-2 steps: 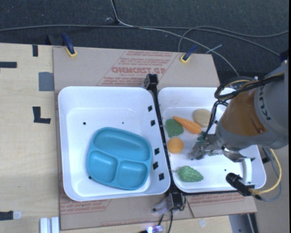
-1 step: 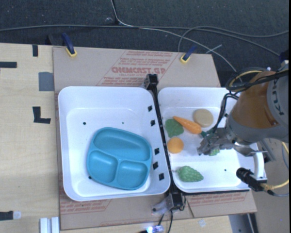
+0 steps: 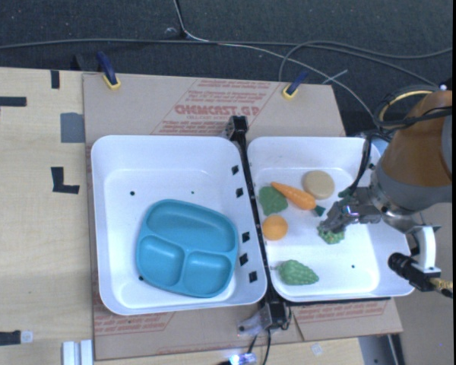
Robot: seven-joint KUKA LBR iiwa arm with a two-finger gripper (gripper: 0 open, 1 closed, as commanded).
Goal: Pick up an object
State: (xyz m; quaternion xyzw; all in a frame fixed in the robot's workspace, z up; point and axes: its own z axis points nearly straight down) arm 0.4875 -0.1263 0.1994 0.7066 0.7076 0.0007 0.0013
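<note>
The right bin (image 3: 365,276) holds several toy foods. An orange carrot (image 3: 294,195) lies beside a beige round piece (image 3: 318,183) and a flat green leaf (image 3: 272,200). An orange ball (image 3: 274,227) sits near the divider, and a lumpy green piece (image 3: 297,272) lies at the front. My gripper (image 3: 337,219) is low in the right bin, directly over a small green piece (image 3: 332,236) that pokes out beneath it. I cannot tell whether it is touching that piece.
The left bin (image 3: 114,166) holds a blue divided tray (image 3: 187,247). A black divider (image 3: 247,204) runs between the bins. Cables (image 3: 319,59) trail across the dark floor behind the bench.
</note>
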